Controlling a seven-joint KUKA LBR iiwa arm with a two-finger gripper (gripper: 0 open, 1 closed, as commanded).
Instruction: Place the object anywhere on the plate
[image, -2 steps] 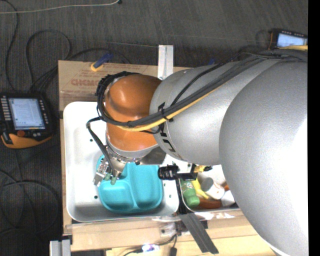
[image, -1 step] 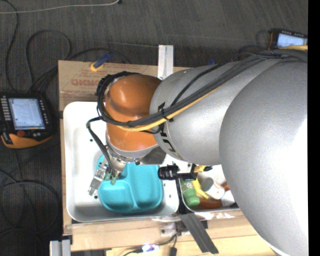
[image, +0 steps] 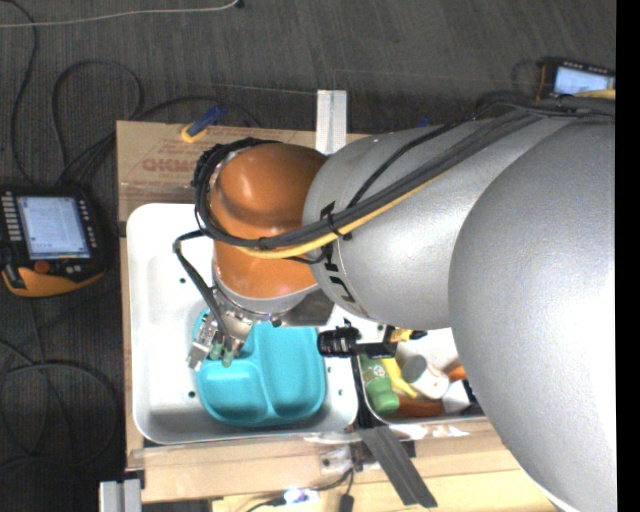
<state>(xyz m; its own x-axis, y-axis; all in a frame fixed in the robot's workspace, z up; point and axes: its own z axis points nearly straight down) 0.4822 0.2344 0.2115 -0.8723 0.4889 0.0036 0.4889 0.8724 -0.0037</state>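
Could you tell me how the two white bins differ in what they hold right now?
The left bin holds a single teal plate, with the gripper over the plate's left edge; the right bin holds several small mixed objects, green, yellow and orange. The left bin is largely visible; the right bin is mostly hidden beneath the arm. Both are shallow and white.

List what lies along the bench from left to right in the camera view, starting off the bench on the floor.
Handheld control pendant on the floor → left white bin → gripper → teal plate → right bin holding mixed small objects.
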